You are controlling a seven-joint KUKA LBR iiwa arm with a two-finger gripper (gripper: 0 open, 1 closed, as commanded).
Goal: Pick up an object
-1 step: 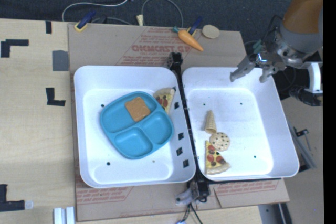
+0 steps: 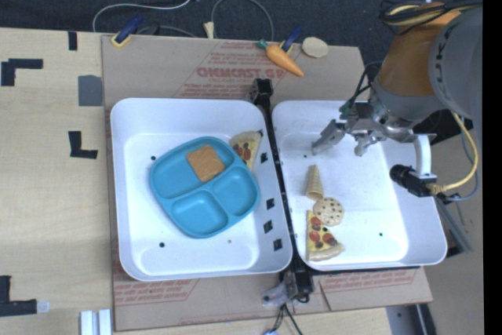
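Note:
In the right bin (image 2: 408, 235) lie an ice-cream cone (image 2: 314, 180), a cookie (image 2: 328, 210) and a pizza slice (image 2: 320, 240), grouped near the bin's left side. My gripper (image 2: 345, 140) hangs over the upper part of this bin, up and right of the cone. Its two fingers are spread apart and open, with nothing between them. In the left bin (image 2: 133, 169) sits a blue divided tray (image 2: 205, 188) with a brown cracker (image 2: 206, 163) in its upper section. Another pizza slice (image 2: 246, 146) lies by the tray's upper right corner.
Behind the bins, on the cardboard, lie a toy carrot (image 2: 284, 60) and a pale round piece (image 2: 315, 48). A black divider (image 2: 271, 169) runs between the two bins. Cables trail across the dark floor at the back. The arm's black cable loops over the right bin's right edge.

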